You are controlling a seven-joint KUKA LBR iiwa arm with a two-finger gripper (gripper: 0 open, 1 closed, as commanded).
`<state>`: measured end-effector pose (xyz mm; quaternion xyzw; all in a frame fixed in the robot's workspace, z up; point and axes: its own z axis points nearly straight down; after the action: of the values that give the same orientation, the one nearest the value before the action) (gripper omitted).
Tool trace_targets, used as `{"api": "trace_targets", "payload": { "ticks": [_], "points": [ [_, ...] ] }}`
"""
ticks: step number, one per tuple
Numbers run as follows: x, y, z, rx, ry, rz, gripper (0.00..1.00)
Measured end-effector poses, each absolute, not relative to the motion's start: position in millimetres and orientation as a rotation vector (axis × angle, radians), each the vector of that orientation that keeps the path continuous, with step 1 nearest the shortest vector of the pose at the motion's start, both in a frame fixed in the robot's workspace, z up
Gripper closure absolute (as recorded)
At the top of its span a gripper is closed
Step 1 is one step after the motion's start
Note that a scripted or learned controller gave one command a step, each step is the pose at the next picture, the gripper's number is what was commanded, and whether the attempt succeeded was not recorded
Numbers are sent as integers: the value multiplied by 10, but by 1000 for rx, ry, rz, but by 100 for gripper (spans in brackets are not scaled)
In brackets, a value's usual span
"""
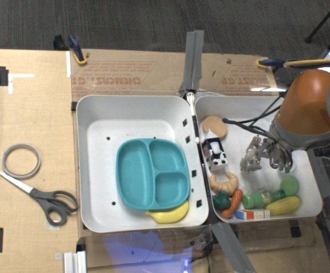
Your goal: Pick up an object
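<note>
Dark grey carpet floor (153,10), light wooden bench (28,112), cardboard sheet (131,75)

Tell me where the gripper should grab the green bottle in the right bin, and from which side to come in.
Grip the green bottle across its body, near the middle, coming straight down from above. It lies on its side on the bin floor, so its narrow width suits a two-finger gripper. Set the fingers on its upper and lower sides in this view; the yellow piece crowds the lower side, so clearance looks tight.

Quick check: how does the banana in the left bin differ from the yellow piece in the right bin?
The banana lies in the left bin, half hidden under the teal plate; the yellow piece lies fully exposed in the right bin. The banana curves; the yellow piece looks straighter. Both are yellow and near the front walls.
</note>
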<state>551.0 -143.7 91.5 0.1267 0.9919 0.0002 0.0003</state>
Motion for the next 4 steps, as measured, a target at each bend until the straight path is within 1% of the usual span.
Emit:
{"api": "trace_targets", "payload": {
  "ticks": [1, 2, 3, 4],
  "points": [
    [5511, -1437, 918, 397, 3115, 0, 0],
    [5388, -2196, 2036, 300, 3123, -2, 0],
    [5735, -2216, 930, 110, 3134, -1, 0],
    [5104, -2216, 922, 173, 3134, 0, 0]
  ]
}}
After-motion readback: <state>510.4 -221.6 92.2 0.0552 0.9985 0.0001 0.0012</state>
